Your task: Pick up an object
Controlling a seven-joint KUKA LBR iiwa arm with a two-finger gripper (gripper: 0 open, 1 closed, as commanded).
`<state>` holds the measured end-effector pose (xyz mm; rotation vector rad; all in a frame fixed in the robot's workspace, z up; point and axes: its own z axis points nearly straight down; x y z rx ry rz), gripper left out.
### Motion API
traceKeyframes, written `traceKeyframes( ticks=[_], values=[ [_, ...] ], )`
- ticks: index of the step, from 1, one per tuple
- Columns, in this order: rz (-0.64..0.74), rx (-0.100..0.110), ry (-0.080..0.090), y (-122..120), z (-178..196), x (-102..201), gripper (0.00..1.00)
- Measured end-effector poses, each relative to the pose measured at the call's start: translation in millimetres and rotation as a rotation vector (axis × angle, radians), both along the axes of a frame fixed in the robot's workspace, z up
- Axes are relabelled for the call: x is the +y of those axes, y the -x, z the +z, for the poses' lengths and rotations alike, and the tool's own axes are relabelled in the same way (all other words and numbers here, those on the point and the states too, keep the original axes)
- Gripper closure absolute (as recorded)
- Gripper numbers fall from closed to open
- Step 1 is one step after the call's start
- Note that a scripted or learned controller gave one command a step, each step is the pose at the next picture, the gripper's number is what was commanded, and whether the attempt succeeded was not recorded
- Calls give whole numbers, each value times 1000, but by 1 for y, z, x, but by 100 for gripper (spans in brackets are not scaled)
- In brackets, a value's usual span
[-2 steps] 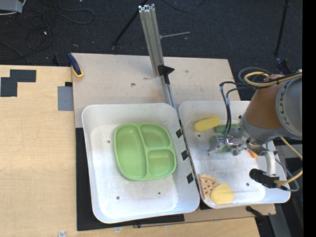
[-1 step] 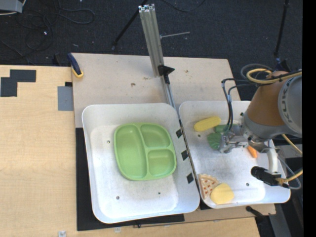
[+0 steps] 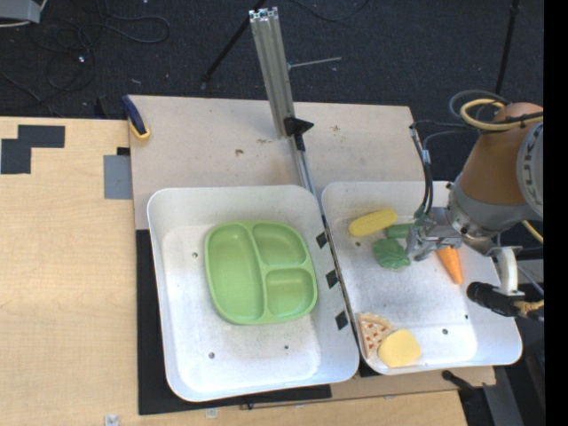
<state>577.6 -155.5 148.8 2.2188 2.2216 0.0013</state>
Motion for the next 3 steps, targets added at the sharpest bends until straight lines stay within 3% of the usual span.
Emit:
traceKeyframes(
  ticks=[1,3],
  values=[
    [0,-1,0,-1,53,-1,100],
    [3,6,-3,29,72,109,100]
  ],
)
